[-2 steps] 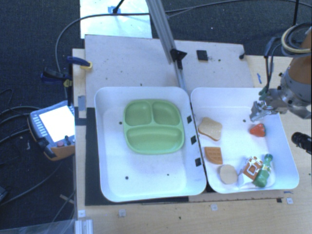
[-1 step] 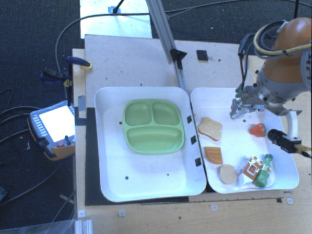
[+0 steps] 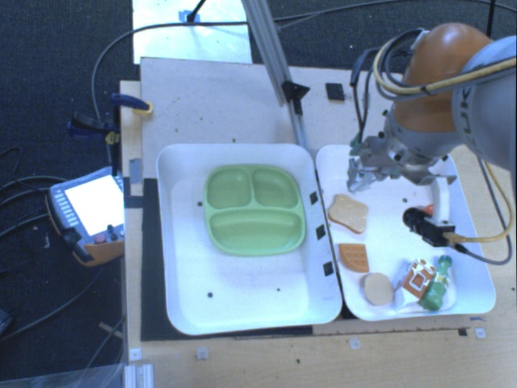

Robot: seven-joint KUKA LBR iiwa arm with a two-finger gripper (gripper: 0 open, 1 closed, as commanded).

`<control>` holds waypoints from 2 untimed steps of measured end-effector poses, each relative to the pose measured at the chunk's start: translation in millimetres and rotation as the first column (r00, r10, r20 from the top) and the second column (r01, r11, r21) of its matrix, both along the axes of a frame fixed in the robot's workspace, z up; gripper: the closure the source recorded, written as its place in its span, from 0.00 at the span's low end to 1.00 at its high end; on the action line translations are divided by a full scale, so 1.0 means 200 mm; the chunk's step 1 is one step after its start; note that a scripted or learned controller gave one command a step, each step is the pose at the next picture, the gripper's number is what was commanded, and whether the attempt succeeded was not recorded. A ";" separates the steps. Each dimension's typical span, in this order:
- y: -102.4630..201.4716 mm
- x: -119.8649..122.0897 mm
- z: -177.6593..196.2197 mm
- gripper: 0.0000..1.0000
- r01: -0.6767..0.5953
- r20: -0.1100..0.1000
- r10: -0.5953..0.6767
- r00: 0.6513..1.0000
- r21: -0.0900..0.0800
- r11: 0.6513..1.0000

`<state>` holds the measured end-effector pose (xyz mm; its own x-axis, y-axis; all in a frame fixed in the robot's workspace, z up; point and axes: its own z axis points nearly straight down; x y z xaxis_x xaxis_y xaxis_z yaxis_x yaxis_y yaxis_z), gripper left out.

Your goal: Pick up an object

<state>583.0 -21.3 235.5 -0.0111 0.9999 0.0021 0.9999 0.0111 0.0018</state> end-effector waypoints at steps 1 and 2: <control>0.31 0.07 -0.01 1.00 -0.001 0.001 0.001 1.000 0.001 1.000; 0.59 0.07 0.01 1.00 0.000 0.000 0.000 1.000 0.001 1.000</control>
